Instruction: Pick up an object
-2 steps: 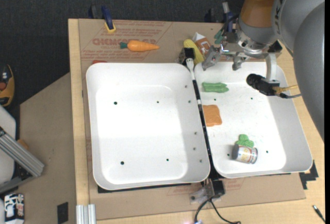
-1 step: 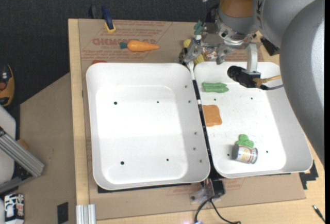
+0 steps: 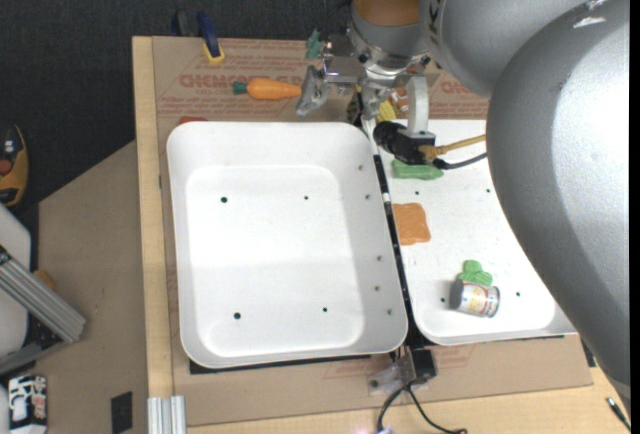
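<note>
My gripper [image 3: 392, 110] hangs over the far left corner of the right bin [image 3: 520, 314], close to the wall shared with the left bin [image 3: 200, 322]. Just below it a flat green piece [image 3: 416, 171] lies on the bin floor. Nearer the front, an orange flat slice [image 3: 411, 223] rests by the dividing wall. At the front of the right bin a small can [image 3: 475, 299] lies on its side, with a green lumpy toy [image 3: 474, 272] touching its far side. A bit of orange shows near the gripper's tip, too small to identify.
A toy carrot [image 3: 266, 89] lies on the cardboard bench behind the left bin. A blue and yellow clamp [image 3: 209, 39] sits at the bench's far edge. The big grey arm [image 3: 560, 122] covers the right part of the right bin.
</note>
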Motion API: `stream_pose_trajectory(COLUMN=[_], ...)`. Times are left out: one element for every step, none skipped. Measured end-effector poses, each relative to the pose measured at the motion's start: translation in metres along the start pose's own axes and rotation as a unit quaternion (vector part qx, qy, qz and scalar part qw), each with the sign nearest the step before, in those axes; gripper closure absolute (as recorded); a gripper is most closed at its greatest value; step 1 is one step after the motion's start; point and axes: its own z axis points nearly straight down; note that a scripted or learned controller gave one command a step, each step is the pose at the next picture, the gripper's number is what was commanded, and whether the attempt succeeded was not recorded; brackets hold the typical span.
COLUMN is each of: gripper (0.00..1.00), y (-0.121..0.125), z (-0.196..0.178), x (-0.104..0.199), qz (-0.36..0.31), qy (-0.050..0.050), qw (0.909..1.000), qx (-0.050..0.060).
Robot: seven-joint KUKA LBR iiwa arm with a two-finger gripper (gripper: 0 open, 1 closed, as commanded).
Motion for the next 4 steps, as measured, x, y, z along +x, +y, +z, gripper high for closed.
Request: stream_pose_trajectory(gripper=[0.00,0.00,1.00,1.00], y=[0.001,0.002,0.002,-0.011], z=[-0.084,-0.186,-0.189,-0.231], x=[0.102,0.044,0.048,0.090], qz=[0.000,0.007,0.004,0.003], qy=[0.000,-0.001,-0.002,-0.001], qw=[1.0000,1.0000,1.0000,1.0000], qx=[-0.003,-0.005,0.000,-0.001])
